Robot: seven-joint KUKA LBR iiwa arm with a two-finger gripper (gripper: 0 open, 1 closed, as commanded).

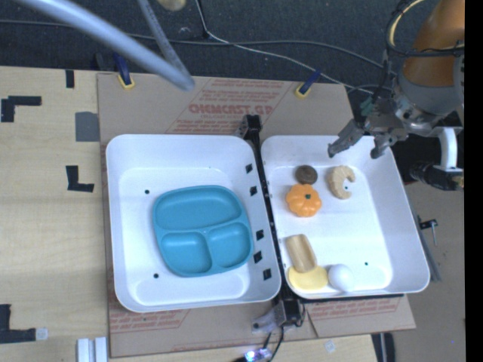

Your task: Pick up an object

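My gripper (pixel 358 148) hangs over the far edge of the right bin (pixel 392 225), open, with nothing between its two spread fingers (pixel 337 145). Just in front of it lie a cream croissant-shaped piece (pixel 342 182) and a small brown round thing (pixel 306 174). An orange pumpkin (pixel 303 200) sits beside them. Near the bin's front left corner are a tan bread-like block (pixel 299 251), a pale yellow piece (pixel 308 279) and a white egg (pixel 340 277).
The left bin (pixel 124 202) holds a blue divided plate (pixel 202 228). A black clip strip (pixel 256 202) runs between the bins. A grey pole (pixel 98 32) crosses the upper left. Cables run across the dark floor behind the bench.
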